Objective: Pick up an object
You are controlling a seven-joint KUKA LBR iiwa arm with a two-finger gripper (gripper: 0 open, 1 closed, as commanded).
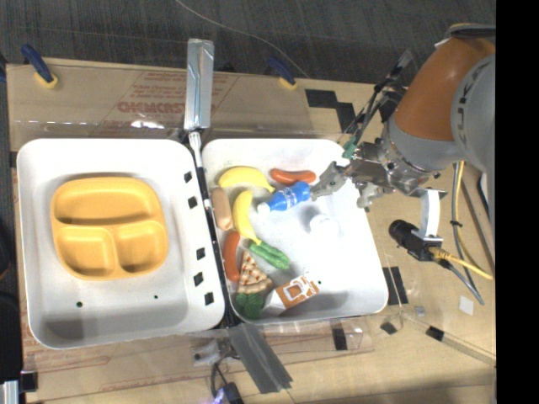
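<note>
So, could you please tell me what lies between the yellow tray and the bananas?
In the camera view, the bins' adjoining walls separate yellow tray from bananas.

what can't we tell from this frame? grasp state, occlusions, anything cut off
- Gripper, camera view: sits at the blue bottle's right end; too small and blurred to tell whether it has the bottle.
- Pile in the right bin: the pizza slice and green pieces overlap the toys below, hiding their lower parts.
- Arm: cut off by the frame's right side.
- Small box: print too small to read.
</note>
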